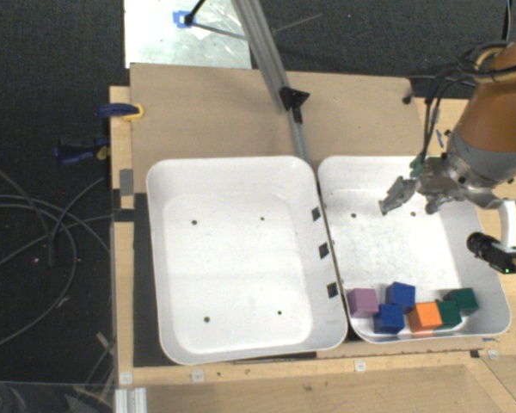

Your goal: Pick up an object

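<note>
At the moment of inspection the gripper [410, 194] hung over the upper part of the right bin [361, 179], its two fingers apart and nothing between them. It carried no object. The arm [499, 119] entered from the right, its orange band visible above the wrist.

All candidate objects lay well below the gripper in the view, crowded into the bin's near corner: a purple block [363, 301], two blue blocks [401, 294] [389, 317], an orange block [427, 316] and two green blocks [462, 300] [448, 314]. Several touched or overlapped one another. The left bin [232, 179], to the gripper's left, stood on the same worktop [206, 110].

Judgement: the task stood at the approach step, with no grasp yet begun. The next move called for travel toward the cluster, then a descent with the fingers spread around a single block. The purple block, at the cluster's left end with one side free, appeared the easiest target. The tight packing and the nearby bin wall could obstruct a finger or cause a miss.
</note>
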Robot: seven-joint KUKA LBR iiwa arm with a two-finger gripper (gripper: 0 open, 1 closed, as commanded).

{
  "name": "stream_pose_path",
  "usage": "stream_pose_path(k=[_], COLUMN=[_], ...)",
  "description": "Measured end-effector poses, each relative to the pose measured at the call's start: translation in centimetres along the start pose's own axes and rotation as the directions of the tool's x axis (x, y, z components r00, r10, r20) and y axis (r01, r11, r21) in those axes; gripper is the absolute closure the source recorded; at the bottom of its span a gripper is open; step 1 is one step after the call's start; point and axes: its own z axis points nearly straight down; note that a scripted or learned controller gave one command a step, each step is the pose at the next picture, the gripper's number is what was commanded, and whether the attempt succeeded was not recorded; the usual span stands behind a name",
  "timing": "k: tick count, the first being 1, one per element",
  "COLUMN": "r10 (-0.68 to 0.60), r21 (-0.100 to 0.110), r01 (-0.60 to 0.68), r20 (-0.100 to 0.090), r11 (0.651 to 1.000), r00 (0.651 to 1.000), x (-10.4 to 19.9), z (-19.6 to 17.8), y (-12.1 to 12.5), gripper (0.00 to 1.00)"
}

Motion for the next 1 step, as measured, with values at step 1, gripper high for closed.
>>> stream_pose_path(k=[1], r10=[0.01], r21=[0.01], r01=[-0.01], r20=[0.001], r11=[1.0], r00=[1.0], x=[-6.19], z=[6.87], y=[-7.1], gripper=[0.0])
